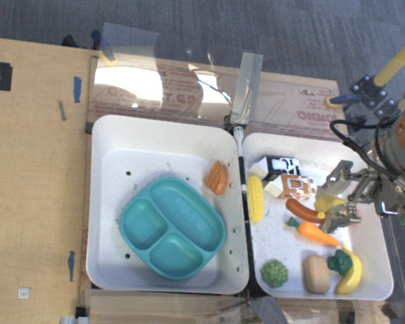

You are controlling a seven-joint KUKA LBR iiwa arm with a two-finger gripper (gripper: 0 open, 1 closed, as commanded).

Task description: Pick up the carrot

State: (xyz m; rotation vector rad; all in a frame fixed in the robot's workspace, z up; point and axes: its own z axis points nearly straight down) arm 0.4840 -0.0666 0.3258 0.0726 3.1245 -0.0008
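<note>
The carrot (pixel 317 235) lay in the right bin (pixel 384 285), toward the lower right of the frame, its length running from upper left to lower right with a green tip at its left end. A red sausage (pixel 304 209) sat just above it, nearly parallel and close enough that the two might have touched. To the carrot's lower right were a banana (pixel 351 275) and a small green piece (pixel 339 262), with a tan potato-like item (pixel 315 273) just below. The end effector (pixel 344 201) hovered over the right part of that bin, just above the carrot's right half, its fingers seemingly spread, with something yellow (pixel 327 202) close between or beneath them; whether that item was gripped could not be told. To do the grasp well, the fingers probably needed to straddle the carrot across its narrow width, near its middle, turned square to its long axis. The main risk appeared to be the sausage: a finger coming down on the upper side would likely catch it, so a slight bias toward the carrot's thicker right end seemed wise.
</note>
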